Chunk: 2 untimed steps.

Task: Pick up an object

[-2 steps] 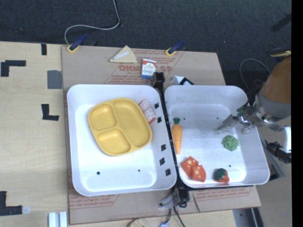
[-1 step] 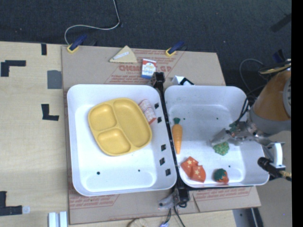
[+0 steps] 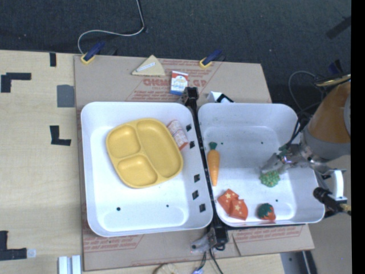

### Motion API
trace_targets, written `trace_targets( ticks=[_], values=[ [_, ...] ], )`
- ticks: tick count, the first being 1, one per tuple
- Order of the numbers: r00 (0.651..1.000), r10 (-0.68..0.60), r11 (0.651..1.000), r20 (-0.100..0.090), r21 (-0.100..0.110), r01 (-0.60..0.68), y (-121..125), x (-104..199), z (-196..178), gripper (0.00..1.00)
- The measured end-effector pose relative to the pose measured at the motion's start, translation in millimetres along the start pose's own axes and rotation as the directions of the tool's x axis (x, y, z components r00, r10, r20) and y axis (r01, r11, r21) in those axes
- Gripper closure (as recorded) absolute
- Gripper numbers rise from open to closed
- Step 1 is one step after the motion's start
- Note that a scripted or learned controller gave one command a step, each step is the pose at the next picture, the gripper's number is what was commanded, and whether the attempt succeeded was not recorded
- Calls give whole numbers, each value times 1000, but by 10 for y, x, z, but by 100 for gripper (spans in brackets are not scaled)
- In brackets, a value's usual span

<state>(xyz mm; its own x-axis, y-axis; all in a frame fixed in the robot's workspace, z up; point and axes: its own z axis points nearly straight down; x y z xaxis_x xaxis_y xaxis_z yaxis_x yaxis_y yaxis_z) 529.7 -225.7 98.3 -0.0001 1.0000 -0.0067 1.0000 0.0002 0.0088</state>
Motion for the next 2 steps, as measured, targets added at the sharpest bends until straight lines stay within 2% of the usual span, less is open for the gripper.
trace_targets(
  ticks=[1,2],
  values=[
    [1000,-2,1000,-6,-6,2,653,775,74,100],
    [1000,-2,1000,-7,9,2,69,1429,-870,100]
  ],
)
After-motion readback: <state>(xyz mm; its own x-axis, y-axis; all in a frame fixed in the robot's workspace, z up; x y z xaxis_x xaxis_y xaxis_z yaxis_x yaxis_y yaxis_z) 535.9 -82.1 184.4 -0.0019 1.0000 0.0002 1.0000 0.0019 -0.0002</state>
